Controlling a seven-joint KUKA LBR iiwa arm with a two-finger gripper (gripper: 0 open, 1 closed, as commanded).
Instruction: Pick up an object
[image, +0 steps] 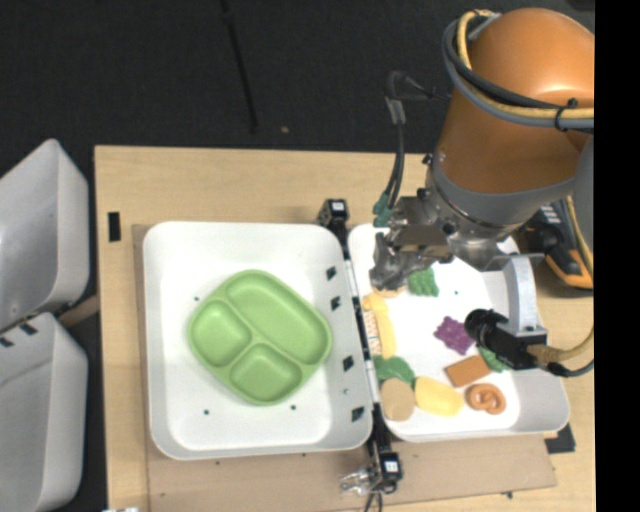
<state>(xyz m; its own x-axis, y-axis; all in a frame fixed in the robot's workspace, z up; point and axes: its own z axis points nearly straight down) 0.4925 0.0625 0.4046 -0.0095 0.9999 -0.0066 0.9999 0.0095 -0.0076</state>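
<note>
Green toy leaf (424, 282) lies in the right bin (545, 405), just beside the gripper (392, 272). Corn (374, 328), purple grapes (455, 334), a lemon (437, 396) and a pretzel (486, 398) crowd nearer the front. Left of that bin sits a green plate (260, 337)

No readable text, label or number anywhere.

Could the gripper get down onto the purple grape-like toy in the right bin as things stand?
Probably yes: the purple grape-like toy lies uncovered, apart from its neighbours, and the gripper hovers over the same right bin.
</note>
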